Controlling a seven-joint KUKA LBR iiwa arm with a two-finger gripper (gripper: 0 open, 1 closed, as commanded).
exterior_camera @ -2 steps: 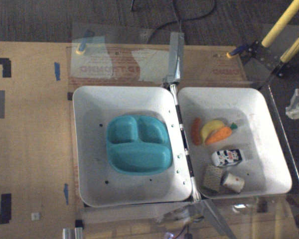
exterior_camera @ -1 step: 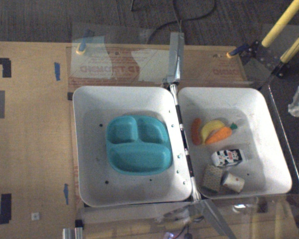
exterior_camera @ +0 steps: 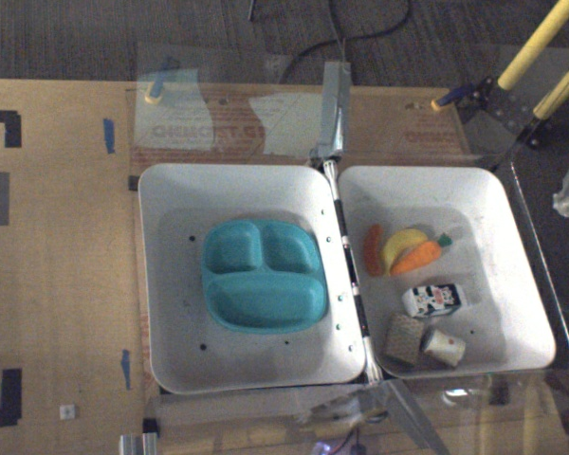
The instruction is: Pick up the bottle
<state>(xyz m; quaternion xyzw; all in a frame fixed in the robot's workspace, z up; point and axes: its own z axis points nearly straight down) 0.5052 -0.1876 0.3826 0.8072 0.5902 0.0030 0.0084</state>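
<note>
- Step in hand, judged from the layout: the very start of the pick. Nothing lifted, approach not yet made.
- State of the jaws: impossible to tell from this view.
- On the bench [exterior_camera: 57,254], two shallow white bins side by side: left bin [exterior_camera: 166,207] and right bin [exterior_camera: 512,254].
- In the left bin, just a teal divided plate [exterior_camera: 263,275], lying flat near the middle.
- In the right bin, a cluster of small toy foods: a red sausage-like piece [exterior_camera: 373,249], a yellow fruit [exterior_camera: 405,244] and an orange carrot [exterior_camera: 419,257] bunched together toward the back.
- Nearer the front, a white milk carton [exterior_camera: 432,300] on its side.
- Most likely the bottle [exterior_camera: 444,347]: a small pale object lying on its side close to the front wall of the right bin. Too small and blurred to confirm a cap or neck.
- Sits just in front of the milk carton, and touches or nearly touches a brown square piece [exterior_camera: 405,338] on its left.
- Next move calls for a reach in from the right, over the right bin, and a stop directly above the bottle.
- Calls also for jaws spread wide and turned across the bottle's short axis before any descent.
- Worth minding: little room on the brown piece's side, so easy to clip or catch that neighbour instead; front wall of the bin close by as well.
</note>
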